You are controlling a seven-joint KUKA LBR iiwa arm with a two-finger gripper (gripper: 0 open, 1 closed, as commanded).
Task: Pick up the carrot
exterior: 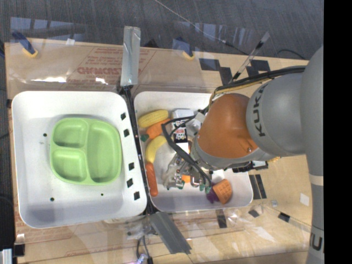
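Observation:
The carrot [151,179], long and orange, lies along the left wall of the right bin [242,194], near the front. My gripper [177,177] is down inside that bin, just right of the carrot and a short gap away from it. A small orange piece [188,179] shows right beside the gripper's metal tip; I cannot tell what it is. The orange-banded wrist [225,131] hides the middle of the bin.
In the right bin a yellow corn cob [153,117], an orange item [155,130] and a yellow banana [154,147] lie behind the carrot. A purple piece [211,194] and an orange cone-like toy [223,190] sit front right. The left bin [33,202] holds a green divided plate [87,150].

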